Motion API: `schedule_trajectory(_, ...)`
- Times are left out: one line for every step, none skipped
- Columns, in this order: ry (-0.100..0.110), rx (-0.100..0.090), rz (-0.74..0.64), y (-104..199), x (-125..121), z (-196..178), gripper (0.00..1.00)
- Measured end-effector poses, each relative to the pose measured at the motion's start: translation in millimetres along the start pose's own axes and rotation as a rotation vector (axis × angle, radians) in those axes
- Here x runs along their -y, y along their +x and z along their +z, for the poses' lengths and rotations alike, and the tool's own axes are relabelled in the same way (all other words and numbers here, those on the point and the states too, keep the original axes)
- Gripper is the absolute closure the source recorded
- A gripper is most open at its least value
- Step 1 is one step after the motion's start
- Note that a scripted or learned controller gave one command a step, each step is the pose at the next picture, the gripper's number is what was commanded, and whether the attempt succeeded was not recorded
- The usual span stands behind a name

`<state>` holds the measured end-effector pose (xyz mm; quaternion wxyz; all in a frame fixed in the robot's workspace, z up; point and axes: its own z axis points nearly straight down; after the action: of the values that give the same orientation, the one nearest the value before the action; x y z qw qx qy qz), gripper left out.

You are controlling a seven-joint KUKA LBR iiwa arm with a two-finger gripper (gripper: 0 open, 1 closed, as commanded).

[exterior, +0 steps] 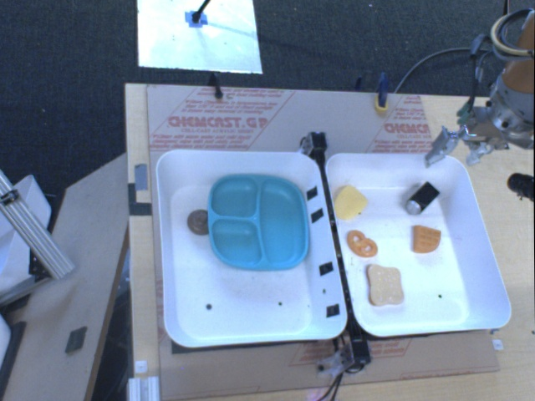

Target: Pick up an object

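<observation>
Closest to me in the right bin (489, 286) sits the toast (385, 285), then the pretzel (362, 244) and the black block (422, 197). My gripper (458, 143) waits past the far rim, fingers spread wide, holding nothing. I should drop straight onto the block.

Small round grey-brown disc (197, 221) in left white bin (180, 307): partly tucked under blue divided plastic plate (256, 221), too small to ID. Grey arm (512, 65) cut off at right edge. End effector (465, 143) blurry, fingers unreadable.
</observation>
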<state>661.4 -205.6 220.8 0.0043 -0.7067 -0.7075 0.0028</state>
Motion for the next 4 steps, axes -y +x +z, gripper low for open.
schedule_trajectory(-0.012, 0.003, -0.003, 1, -3, -8, 0.0)
schedule_trajectory(-0.01, 0.002, -0.006, 8, -2, 36, 0.0)
schedule_trajectory(-0.007, 0.002, -0.004, 6, -3, 99, 0.0)
schedule_trajectory(-0.013, 0.004, -0.007, 7, -4, 137, 0.0)
